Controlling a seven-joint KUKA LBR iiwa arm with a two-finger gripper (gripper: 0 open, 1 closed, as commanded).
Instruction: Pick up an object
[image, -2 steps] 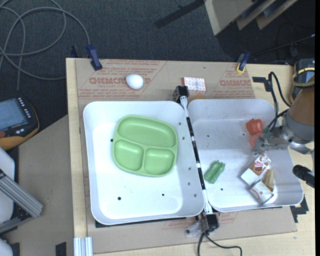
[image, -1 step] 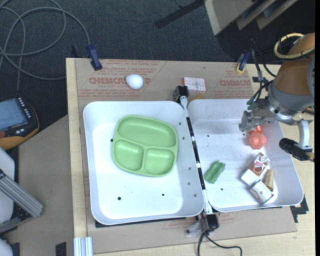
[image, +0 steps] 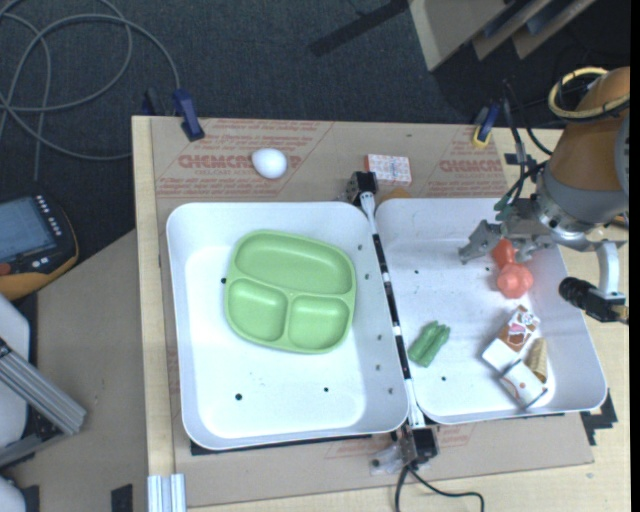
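The fingers (image: 503, 243) stand spread around the top of a red toy (image: 513, 274), partly hiding it; whether they touch it is unclear; beyond them the table (image: 330, 150) reads "CHEMCAR", partly covered.

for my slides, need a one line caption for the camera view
Gripper above a pink toy in the right bin; green divided plate in the left bin.
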